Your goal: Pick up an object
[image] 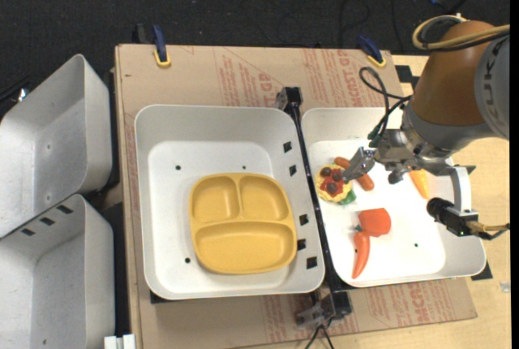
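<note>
Two bins — gripper (362, 163) over right bin (405, 268) (toy food inside).

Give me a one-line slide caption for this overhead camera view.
KUKA arm's gripper reaches into the right bin over toy food, beside a yellow divided tray in the left bin.

Right bin (405, 270) holds a red pepper (362, 252), an orange-red block (375, 221) and a fruit-topped tart (333, 183).
</note>
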Controlling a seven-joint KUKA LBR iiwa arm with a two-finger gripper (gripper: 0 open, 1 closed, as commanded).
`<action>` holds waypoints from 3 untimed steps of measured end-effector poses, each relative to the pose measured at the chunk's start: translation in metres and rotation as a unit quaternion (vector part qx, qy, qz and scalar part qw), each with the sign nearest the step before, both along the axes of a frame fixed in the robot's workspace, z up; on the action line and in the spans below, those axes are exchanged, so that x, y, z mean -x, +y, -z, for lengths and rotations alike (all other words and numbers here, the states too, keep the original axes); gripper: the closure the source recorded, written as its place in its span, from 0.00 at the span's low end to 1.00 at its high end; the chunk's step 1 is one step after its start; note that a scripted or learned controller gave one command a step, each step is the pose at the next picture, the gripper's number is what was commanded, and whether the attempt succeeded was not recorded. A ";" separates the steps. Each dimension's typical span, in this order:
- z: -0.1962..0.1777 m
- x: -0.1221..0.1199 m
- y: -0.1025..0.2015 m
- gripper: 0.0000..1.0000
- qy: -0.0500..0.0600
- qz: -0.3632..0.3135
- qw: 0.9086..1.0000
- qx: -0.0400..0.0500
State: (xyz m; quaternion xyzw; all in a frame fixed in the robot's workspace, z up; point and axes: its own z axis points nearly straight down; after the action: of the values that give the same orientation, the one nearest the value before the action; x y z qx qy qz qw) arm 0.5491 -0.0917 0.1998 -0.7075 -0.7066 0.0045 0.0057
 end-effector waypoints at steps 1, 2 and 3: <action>-0.007 -0.003 0.000 0.00 -0.007 -0.001 1.000 0.001; 0.050 -0.006 -0.009 0.00 -0.004 0.000 1.000 0.001; 0.104 -0.004 -0.008 0.00 -0.005 0.000 1.000 0.000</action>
State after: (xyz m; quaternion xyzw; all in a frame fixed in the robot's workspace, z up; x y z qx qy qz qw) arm 0.5535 -0.0997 0.0958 -0.7075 -0.7067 0.0016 0.0022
